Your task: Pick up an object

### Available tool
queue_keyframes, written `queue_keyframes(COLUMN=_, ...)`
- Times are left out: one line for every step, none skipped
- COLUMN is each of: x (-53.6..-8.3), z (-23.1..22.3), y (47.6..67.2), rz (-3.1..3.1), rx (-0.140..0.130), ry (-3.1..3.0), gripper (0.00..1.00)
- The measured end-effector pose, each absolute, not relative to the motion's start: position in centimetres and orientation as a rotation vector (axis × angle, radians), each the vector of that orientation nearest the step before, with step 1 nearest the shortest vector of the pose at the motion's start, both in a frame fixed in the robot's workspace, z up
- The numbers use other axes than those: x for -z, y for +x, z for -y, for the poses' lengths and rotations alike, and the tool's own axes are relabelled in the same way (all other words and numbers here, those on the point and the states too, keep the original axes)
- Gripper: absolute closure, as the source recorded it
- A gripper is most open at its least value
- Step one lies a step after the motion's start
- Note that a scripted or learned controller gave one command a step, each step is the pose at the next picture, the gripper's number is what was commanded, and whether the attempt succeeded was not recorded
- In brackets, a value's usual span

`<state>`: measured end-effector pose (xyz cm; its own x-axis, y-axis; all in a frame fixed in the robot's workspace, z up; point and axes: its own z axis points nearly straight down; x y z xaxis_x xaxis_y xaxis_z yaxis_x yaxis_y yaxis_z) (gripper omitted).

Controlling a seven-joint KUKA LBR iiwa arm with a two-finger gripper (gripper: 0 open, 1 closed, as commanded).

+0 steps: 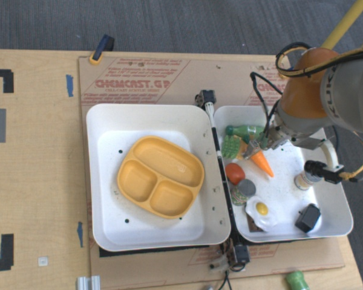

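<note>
Two bins sit side by side on the bench. The left bin (103, 125) holds a three-compartment plate (161, 176) near its middle. In the right bin (345, 219), a toy carrot (263, 164) lies at centre, a tomato (234, 173) to its left, a fried egg (261, 212) in front, and what may be a small bottle (303, 180) to the right.

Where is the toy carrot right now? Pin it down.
The toy carrot lies in the right bin, upper middle, just below the claw, right of the tomato.
</note>
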<state>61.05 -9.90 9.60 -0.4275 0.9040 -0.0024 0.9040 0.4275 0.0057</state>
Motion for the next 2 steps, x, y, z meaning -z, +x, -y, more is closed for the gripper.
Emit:
queue_keyframes(x=-8.6, z=10.84, y=56.62, rz=-2.721, rx=-0.002, ry=1.564, gripper=1.0)
queue_keyframes(x=-8.57, z=10.84, y=56.62, rz=-2.721, rx=-0.002, ry=1.564, gripper=0.0)
